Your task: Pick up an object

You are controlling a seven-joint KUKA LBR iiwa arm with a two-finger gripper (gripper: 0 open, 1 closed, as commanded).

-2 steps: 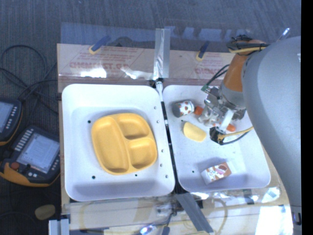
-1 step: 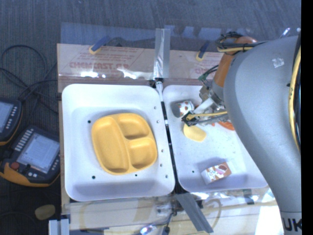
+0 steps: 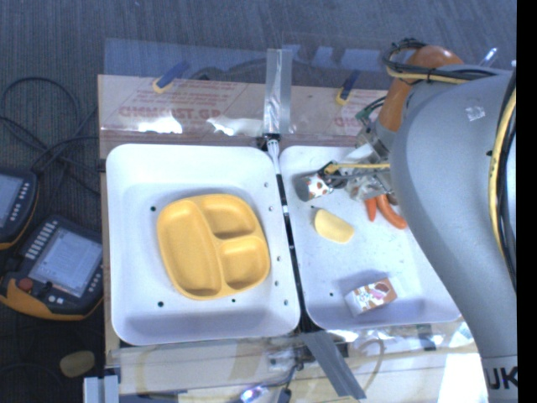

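The gripper (image 3: 323, 183) sits low at the far edge of the right bin (image 3: 419, 263), over a small red and white object (image 3: 317, 188); I cannot tell if it holds it. A pale yellow piece (image 3: 334, 226) lies near it, a small carton (image 3: 371, 295) near the front edge. The left bin (image 3: 134, 175) holds a yellow divided tray (image 3: 213, 243).

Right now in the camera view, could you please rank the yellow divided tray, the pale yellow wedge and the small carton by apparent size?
1. yellow divided tray, clearly largest.
2. small carton and pale yellow wedge: they look alike, so I won't rank them.
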